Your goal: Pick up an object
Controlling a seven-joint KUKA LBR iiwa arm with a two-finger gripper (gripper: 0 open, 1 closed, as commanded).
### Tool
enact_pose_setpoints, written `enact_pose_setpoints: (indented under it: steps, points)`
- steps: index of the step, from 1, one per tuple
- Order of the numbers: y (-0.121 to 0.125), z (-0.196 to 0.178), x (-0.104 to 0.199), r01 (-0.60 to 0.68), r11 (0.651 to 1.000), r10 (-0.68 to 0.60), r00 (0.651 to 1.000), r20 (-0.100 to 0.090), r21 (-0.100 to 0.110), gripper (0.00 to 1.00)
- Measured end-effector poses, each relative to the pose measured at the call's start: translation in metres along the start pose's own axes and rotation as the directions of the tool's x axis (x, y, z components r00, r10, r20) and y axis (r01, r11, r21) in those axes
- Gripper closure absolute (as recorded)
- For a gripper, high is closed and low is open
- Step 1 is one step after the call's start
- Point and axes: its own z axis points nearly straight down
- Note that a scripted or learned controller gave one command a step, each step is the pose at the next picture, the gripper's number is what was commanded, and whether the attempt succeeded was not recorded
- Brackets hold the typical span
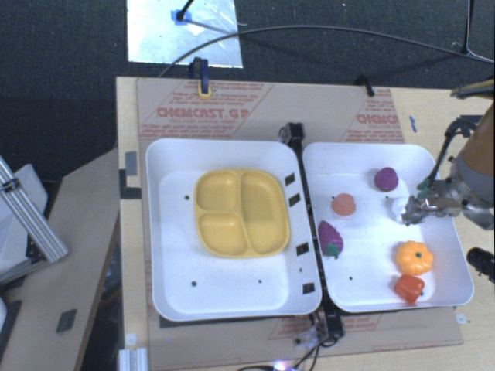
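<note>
Pincer (410, 213) low over the right bin (363, 296), at about three o'clock within it, reaching in from the right edge on the grey arm (473, 182); opening impossible to tell from this slant, and nothing visibly between the tips. Just beside the tips, toward nine o'clock, a pale whitish patch on the bin floor, too blurred to name. Purple ball (386, 179) near the pincer at its eleven o'clock, apart from it. Orange pumpkin (414, 257) at the pincer's six o'clock, close but not touching, with a red pepper (409, 287) just beside it at six o'clock again, near the bin's lower right corner. Pink-orange round piece (343, 205) toward nine o'clock from the pincer, left of the bin's middle. Purple eggplant with a green tip (330, 239) at the bin's eight o'clock, near the left wall. Left bin (174, 284) touching the right bin along the middle seam, holding a yellow divided plate (240, 212) lying flat at its centre. Both bins on a brown printed sheet (224, 110) covering the counter (433, 103). Shiny foil square (182, 22) on the dark floor at twelve o'clock, well apart from the bins.
</note>
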Motion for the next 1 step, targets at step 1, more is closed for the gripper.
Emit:
enact_pose_setpoints:
  steps: [1]
  points:
    - [0.0022,-0.0498,-0.0005,0.004,1.0,-0.004,1.0,0.0,0.0,1.0]
